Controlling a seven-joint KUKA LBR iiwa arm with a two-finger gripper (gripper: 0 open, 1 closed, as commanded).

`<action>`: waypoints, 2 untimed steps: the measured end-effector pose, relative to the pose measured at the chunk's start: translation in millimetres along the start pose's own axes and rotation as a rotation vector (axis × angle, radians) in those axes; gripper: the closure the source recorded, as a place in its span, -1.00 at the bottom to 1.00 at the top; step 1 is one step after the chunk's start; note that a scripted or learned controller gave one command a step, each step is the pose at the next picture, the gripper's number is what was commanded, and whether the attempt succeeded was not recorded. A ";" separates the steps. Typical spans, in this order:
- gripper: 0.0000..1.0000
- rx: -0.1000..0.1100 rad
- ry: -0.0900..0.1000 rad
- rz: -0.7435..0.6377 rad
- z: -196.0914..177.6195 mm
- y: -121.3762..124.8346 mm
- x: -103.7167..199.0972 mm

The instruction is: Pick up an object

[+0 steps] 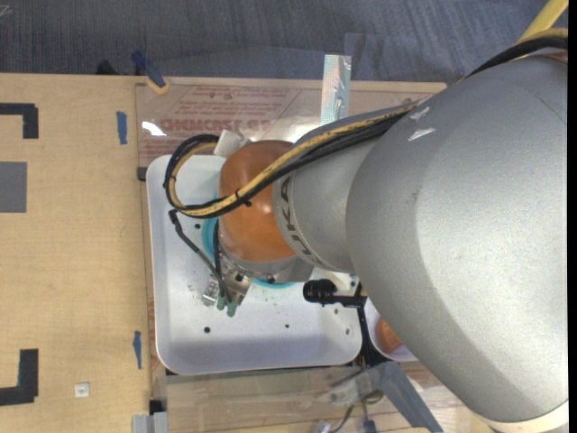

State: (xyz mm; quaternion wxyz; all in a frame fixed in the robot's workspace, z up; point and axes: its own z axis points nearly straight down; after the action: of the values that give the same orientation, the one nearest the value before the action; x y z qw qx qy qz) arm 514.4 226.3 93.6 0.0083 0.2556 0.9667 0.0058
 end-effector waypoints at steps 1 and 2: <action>1.00 0.011 0.007 0.328 -147.3 -0.1 2.0; 1.00 0.013 0.015 -0.212 -114.1 -25.3 23.1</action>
State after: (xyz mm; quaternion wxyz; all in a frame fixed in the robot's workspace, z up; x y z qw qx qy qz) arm 479.6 214.9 207.0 0.0001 0.1521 0.9884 0.0003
